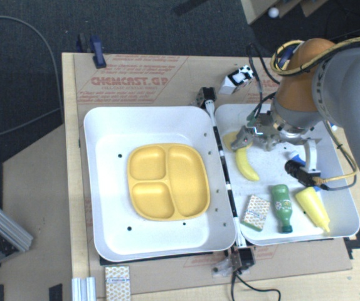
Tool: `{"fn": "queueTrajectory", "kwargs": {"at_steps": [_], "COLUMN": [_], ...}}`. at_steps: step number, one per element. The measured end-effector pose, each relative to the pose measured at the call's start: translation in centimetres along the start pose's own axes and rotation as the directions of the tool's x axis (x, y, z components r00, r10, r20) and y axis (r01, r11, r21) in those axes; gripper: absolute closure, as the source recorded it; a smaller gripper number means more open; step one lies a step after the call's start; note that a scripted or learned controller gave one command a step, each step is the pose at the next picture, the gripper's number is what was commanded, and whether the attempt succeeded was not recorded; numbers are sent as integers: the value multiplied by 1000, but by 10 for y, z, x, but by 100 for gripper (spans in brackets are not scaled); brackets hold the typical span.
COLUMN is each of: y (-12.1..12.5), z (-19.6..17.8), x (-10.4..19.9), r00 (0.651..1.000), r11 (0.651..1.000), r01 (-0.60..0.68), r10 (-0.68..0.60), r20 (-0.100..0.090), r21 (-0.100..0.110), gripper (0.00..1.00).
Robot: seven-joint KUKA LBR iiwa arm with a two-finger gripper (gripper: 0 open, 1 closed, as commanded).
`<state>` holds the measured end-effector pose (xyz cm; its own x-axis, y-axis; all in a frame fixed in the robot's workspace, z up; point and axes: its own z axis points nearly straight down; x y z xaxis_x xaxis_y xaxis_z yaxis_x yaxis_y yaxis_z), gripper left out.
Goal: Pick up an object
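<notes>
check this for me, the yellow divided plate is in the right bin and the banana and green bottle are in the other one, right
Not quite. The camera view shows the yellow divided plate in the left bin. The banana and green bottle are in the other one, the right bin.

A yellow three-compartment plate lies in the middle of the left white bin. A blue clamp grips the brown board at eleven o'clock. At seven o'clock, just below the bin, lies a small patterned packet.
</notes>
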<state>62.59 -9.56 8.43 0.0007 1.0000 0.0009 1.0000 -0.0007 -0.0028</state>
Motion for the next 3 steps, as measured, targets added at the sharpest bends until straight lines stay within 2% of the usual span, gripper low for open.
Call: {"fn": "queueTrajectory", "kwargs": {"at_steps": [1,2,3], "y": [-18,-18,-33], "z": [0,-10,-100], "x": [4,4,108], "r00": [1000,1000,1000], "r11": [1000,1000,1000], "r01": [0,-1,2], "r10": [0,1,-2], "r20": [0,0,0], "r21": [0,-1,-4], "gripper": [0,100,100]}}
